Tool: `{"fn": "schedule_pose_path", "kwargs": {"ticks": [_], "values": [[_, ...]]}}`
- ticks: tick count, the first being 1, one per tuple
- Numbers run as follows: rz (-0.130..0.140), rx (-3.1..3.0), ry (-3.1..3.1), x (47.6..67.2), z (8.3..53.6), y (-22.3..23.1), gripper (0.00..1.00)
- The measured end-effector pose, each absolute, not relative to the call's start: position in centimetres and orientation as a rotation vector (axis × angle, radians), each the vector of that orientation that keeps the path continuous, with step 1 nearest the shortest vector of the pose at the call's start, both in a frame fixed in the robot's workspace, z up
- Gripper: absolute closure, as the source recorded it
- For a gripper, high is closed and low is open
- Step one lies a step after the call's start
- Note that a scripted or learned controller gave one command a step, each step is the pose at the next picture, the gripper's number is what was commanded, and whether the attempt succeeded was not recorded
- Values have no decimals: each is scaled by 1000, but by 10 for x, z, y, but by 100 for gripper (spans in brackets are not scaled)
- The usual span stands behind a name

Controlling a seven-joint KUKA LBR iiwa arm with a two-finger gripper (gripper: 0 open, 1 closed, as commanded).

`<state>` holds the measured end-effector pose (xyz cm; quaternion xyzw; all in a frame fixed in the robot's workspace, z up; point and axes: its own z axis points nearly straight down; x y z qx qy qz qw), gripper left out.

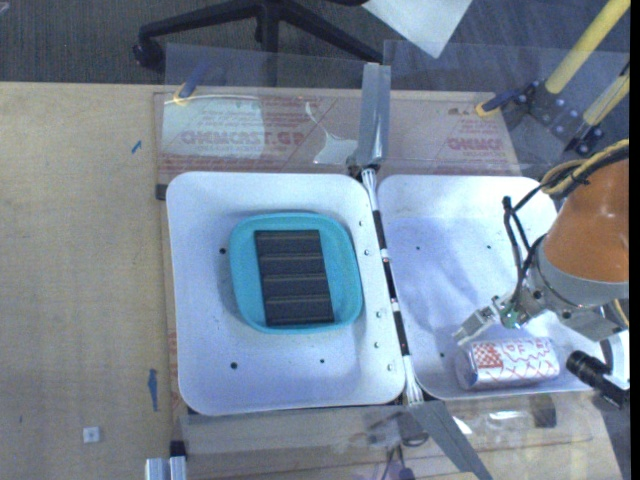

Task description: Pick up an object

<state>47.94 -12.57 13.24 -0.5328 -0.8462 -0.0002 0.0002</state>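
On the wooden bench (80,268) I see two shallow white plastic bins. The left bin (200,368) holds a turquoise square tray (243,258). In the right bin (440,258), a white cylinder with red pattern (508,361) lies at the near edge. The gripper (483,323) hangs just above it, fingers apart, holding nothing.

One camera is fixed above the bench, looking down at a slant from the near side. Both shallow white plastic bins fall within its field: the left white bin (200,298) sits near centre frame, the right white bin (440,228) toward the right edge. The pale wooden bench top (80,268) fills the left side. Dark floor and black chair legs (250,18) run along the top. The height is moderate, with both bins seen whole.
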Motion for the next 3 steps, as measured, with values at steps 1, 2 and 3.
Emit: {"fn": "schedule_pose_path", "kwargs": {"ticks": [1,2,3], "values": [[0,-1811,-2572,480,152,-172,0],[-4,-1637,-2691,482,88,-119,0],[-7,-1644,-2693,483,99,-120,100]]}}
